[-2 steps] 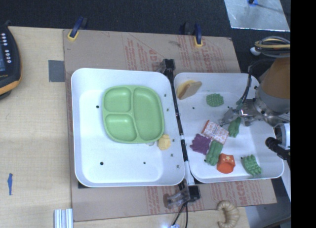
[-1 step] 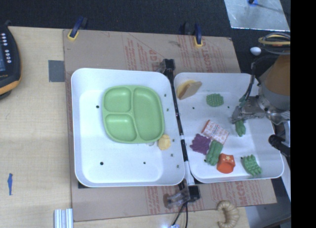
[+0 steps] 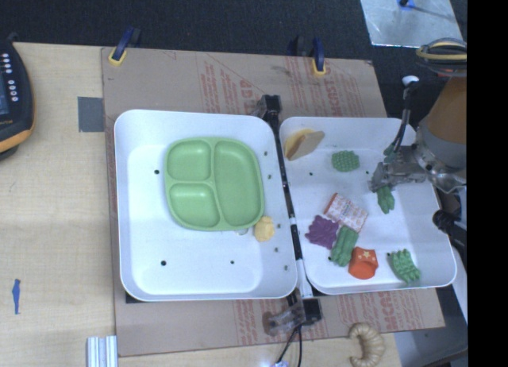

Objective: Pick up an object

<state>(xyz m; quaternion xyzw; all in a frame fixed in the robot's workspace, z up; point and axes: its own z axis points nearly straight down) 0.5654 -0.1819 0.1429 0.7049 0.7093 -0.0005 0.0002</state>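
- My gripper (image 3: pixel 386 187) sits over the right bin (image 3: pixel 317 282), near its right wall; whether it's spread or pinching, I can't tell.
- A small green toy (image 3: pixel 386 199) lies directly beneath: probably light, rubbery plastic, best pinched across its narrow middle.

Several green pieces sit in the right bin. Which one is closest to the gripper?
The small dark green piece directly under the gripper, at the bin's right side. The other green ones lie farther left or down.
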